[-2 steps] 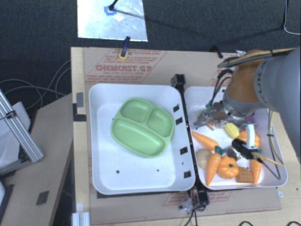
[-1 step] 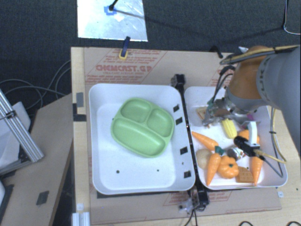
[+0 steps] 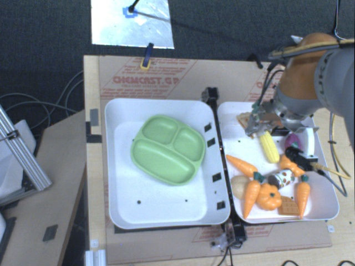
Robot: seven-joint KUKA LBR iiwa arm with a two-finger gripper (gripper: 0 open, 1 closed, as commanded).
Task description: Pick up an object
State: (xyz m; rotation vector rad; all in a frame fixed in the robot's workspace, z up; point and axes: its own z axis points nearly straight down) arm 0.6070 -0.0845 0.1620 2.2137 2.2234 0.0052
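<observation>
white plastic is seen in two shallow bins set side by side on a brown board (image 3: 166,76) printed with the red word "chemcast gp", the lettering readable near the board's far edge and repeated, partly hidden, at the right. the left bin (image 3: 119,204) is occupied by a pale green divided plate (image 3: 168,149), laid at a slant near its middle. the right bin (image 3: 327,204) is crowded with toy food: a yellow corn cob (image 3: 269,146) lies below the gripper (image 3: 256,123), with a long carrot (image 3: 241,164) stretched toward the divider, a second carrot (image 3: 250,195) standing beside a small orange pumpkin (image 3: 269,198), and a third carrot (image 3: 303,195) near the right wall. a pale potato-like piece (image 3: 238,186) is touched by the second carrot, a waffle-patterned biscuit (image 3: 288,206) is set at the front edge, and a purple item (image 3: 292,141) is glimpsed by a white block. a small brown-and-white piece (image 3: 283,178) bears markings too small to be read. the grey arm (image 3: 333,76) is shown reaching in from the right, with its gripper lowered over the far left corner of the right bin, close to the top of the corn cob and a tan object (image 3: 244,118). whether the tool is wide or narrow cannot be told. a shiny sheet (image 3: 133,15) is taped to the dark floor beyond the board.
</observation>
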